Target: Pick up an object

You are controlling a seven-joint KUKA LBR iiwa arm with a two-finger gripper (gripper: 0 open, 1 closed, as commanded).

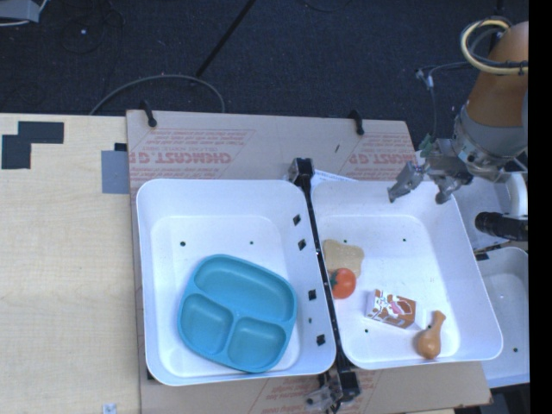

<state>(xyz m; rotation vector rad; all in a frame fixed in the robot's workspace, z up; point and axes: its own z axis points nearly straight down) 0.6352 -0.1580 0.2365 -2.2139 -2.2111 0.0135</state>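
Cardboard under white bins printed CHEMCAST reversed, gripper jaws apart, holding nothing

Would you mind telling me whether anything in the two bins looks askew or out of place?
Nothing is spilled or damaged. The blue tray lies askew in the left bin, and the tomato sits against the right bin's dividing wall.

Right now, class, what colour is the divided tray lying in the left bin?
Light blue; the divided tray shows clearly in the camera view, from above.
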